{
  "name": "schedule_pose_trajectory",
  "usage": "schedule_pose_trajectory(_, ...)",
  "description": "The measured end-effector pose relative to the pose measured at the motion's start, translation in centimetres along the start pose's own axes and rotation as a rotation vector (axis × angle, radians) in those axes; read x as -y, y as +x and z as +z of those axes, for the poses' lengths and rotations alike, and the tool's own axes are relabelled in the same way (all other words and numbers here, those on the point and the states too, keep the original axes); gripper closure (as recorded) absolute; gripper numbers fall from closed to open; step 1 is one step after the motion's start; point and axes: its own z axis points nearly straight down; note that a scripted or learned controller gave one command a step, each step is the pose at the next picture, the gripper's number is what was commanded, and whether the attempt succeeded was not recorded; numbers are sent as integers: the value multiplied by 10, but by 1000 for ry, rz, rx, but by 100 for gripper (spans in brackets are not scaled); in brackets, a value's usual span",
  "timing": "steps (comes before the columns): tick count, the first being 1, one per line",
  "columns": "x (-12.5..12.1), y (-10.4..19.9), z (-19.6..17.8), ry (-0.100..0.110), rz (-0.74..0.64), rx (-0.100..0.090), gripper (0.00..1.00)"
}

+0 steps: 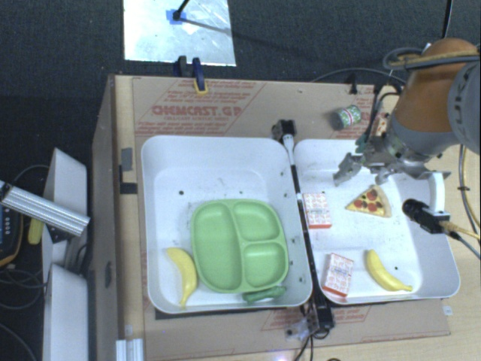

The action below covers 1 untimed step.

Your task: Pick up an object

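1. In the right bin (432, 280) we see the most open floor along its upper stretch, between the top rim and the pizza slice (369, 202); the lower part is more crowded.
2. Against the divider between the two bins lies a small red-and-white box (316, 210), close to that wall, with little room on its left side.
3. A second red-and-white box (338, 274) sits near the bottom rim of the right bin, and a banana (386, 271) lies just beside it, toward the lower right corner.
4. The left bin (161, 179) holds a green divided plate (239, 244) in its lower half, with another banana (183, 274) squeezed between the plate and the bin's lower left wall. The upper half of this bin is bare white floor.
5. The claw (359, 164) hangs over the upper part of the right bin, above and a little left of the pizza slice and apart from it.
6. We see nothing between its fingers, and it touches none of the objects. We cannot tell how far apart the fingers stand, since they blur into the grey of the wrist.
7. A small can (347, 116) lies on the cardboard beyond the right bin's top rim.
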Motion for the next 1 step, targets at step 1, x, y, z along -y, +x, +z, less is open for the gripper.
schedule_pose_trajectory(1, 65, -38, 21, 1, 3, 1, 0)
